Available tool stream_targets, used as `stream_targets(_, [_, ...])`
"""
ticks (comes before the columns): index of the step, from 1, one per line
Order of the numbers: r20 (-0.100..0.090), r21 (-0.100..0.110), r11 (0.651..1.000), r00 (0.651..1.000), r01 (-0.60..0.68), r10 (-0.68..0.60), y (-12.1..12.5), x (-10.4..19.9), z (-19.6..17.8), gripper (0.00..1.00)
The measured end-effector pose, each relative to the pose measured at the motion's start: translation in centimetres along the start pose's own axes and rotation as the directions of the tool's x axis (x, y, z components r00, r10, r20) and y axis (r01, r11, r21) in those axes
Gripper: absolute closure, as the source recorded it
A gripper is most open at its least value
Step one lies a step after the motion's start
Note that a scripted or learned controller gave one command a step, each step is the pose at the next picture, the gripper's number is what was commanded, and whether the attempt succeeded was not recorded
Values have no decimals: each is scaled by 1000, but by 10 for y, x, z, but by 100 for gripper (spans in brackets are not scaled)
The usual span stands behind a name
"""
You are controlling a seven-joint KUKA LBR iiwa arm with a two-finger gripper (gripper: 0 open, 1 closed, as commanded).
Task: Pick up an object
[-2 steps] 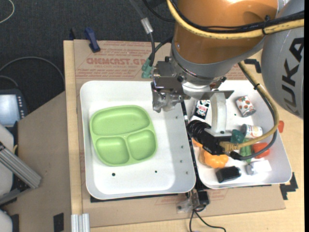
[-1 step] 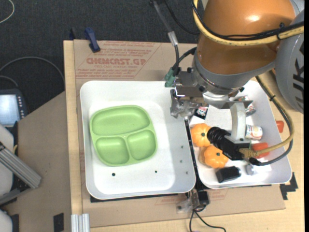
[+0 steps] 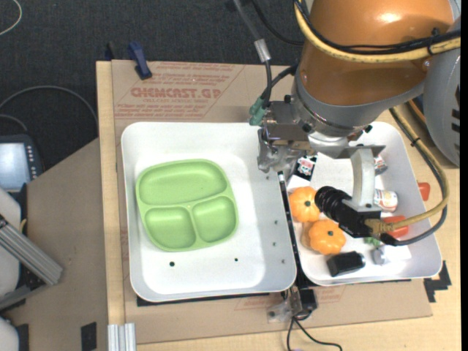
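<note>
"CHEMCAST" printed in red, brown board (image 3: pixel 175 86)

Robotics lab or test bench, not a home. A large grey arm with an orange band (image 3: pixel 373 28) is filling the upper right of the frame, loose black and yellow cables (image 3: pixel 409 221) trailing around it. Two shallow white bins (image 3: pixel 139 196) are sitting side by side on a brown protective sheet (image 3: pixel 175 90) printed CHEMCAST, which is lying over dark carpet (image 3: pixel 58 20). A blue clamp (image 3: pixel 139 61) is pinning the sheet's upper left edge. Aluminium framing (image 3: pixel 29 251) is poking in at lower left, and wiring is hanging off the bench's front edge at bottom centre.
</note>
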State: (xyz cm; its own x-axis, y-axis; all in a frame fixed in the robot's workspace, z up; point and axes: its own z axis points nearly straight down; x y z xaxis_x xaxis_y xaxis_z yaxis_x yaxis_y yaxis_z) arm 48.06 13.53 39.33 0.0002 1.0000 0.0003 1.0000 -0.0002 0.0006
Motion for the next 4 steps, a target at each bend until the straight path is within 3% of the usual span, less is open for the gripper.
stream_targets(2, [0, -4, 1000, 1000, 1, -1, 1, 1, -21, 100])
stream_targets(3, [-2, -2, 1000, 1000, 9, -9, -2, 70, -36, 100])
stream_targets(4, [6, 13, 1000, 1000, -7, 7, 17, 9, 76, 100])
